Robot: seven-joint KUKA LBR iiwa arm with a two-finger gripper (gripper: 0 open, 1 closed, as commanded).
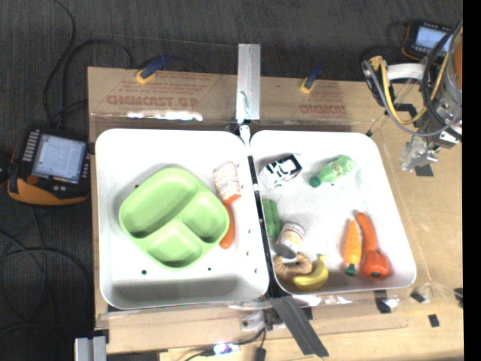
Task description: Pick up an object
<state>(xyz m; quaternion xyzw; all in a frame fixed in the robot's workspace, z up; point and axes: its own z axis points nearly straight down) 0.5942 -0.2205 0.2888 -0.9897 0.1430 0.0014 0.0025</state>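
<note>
The gripper (422,156) is hanging over the bare tabletop (443,224) just outside the right bin's (383,179) upper right corner, a small metallic grey form below the arm's wrist; whether its jaws are open or closed I cannot tell, and nothing is showing between them. The smooth white plastic left bin (113,269) is carrying a glossy lime-green divided plate (174,215) with three rounded compartments. Just beside the plate's right edge a small cylindrical container with a white and red label (226,182) is lying tilted, and a slim orange carrot-like piece (228,230) is running along the bin's right wall. In the right bin a crumpled black and white packet (280,168) is sitting near the top left, a translucent green plastic bottle (331,171) is lying on its side to its right, and a dark green stick-shaped item (270,218) is lying along the left wall. Below it a small jar with a pale label (291,236) is leaning on its side, touching a brown ring-shaped toy (287,262) and a curved yellow banana (311,274). Toward the lower right, an orange carrot (351,244) is lying beside a longer red-orange pepper (370,250), both tapered and smooth, well apart from the gripper.
</note>
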